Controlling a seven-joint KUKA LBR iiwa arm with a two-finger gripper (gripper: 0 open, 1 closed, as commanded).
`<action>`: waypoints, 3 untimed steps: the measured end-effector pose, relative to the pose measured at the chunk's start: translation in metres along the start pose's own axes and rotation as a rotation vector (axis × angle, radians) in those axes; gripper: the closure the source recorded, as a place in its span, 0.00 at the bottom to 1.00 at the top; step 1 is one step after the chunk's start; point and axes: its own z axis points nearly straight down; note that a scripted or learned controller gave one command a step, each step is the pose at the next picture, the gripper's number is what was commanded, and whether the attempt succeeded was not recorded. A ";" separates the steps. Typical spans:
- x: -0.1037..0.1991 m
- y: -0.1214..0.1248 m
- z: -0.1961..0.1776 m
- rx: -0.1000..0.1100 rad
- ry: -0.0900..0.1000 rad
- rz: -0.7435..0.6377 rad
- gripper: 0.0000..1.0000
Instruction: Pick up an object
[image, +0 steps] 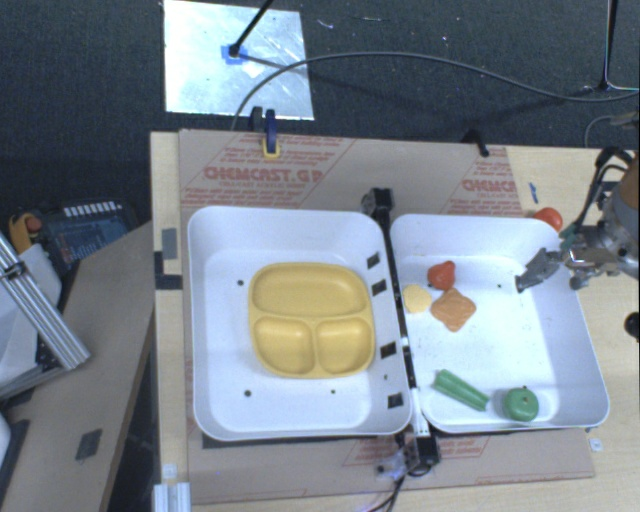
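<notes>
The gripper (555, 270) hovers over the right bin's (575, 350) upper right edge, jaws apart and clamped on nothing. A green elongated piece (460, 389) lies near the bin's front, its long axis running from upper left to lower right. A yellow sectioned tray (308, 318) sits in the left bin (215, 300).

The brown board (300, 165) under the two white bins bears pale red print. Behind the left bin (215, 300) the word "CHEMCAST" reads clearly, followed by letters that look like "GP". More such print lies behind the right bin (590, 370), too slanted to read.
</notes>
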 end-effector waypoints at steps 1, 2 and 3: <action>0.000 0.002 -0.006 -0.011 -0.002 -0.003 0.00; -0.009 0.001 0.041 -0.008 -0.002 -0.001 0.00; -0.014 -0.006 0.089 -0.008 -0.002 0.000 0.00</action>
